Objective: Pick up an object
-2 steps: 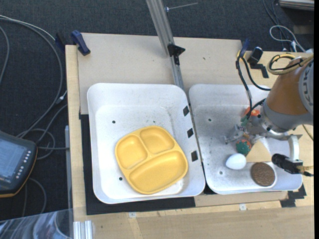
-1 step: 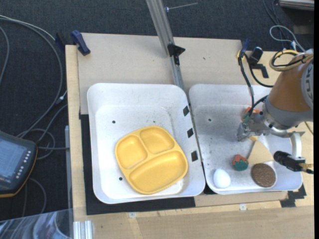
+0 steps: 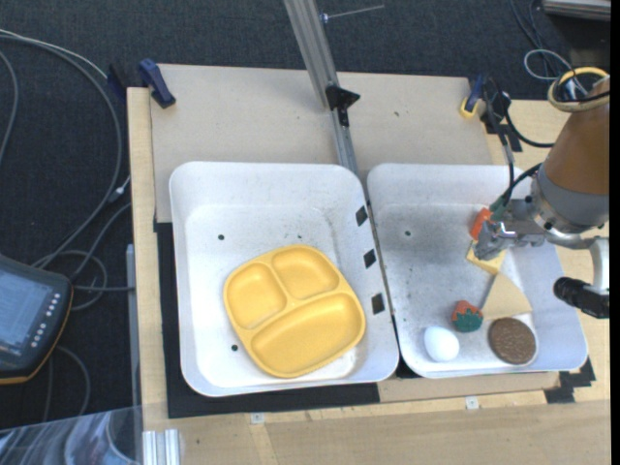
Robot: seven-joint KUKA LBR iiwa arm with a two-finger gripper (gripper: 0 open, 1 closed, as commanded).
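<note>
Camera view looks down at a slant on two white bins, and the gripper (image 3: 496, 235) hangs low over the right bin (image 3: 426, 187), close to that bin's far-right part, with the grey and orange arm (image 3: 581, 153) leaning in behind it. Whether the tool is spread or pressed together cannot be told from this angle, since the wrist body covers most of it. Directly under and touching the tool's tip area sits a pale yellow wedge (image 3: 484, 256) with something small and orange (image 3: 480, 224) just beside it; this is probably the target, though nothing proves a hold. Nearer the camera than the tool, along the bin's front wall, lie a teal and red toy (image 3: 468, 317), a white egg (image 3: 442, 344) and a brown disc (image 3: 511, 340), grouped close together, likely because the sloped floor lets things settle there. Away from the tool, across the divider, the left bin (image 3: 194, 211) holds a yellow divided plate (image 3: 294, 309). Open room lies on the side of the tool toward the divider, where the right bin's floor is bare; the right wall is near, so sideways motion that way looks cramped. A straight lift seems the safest exit.
</note>
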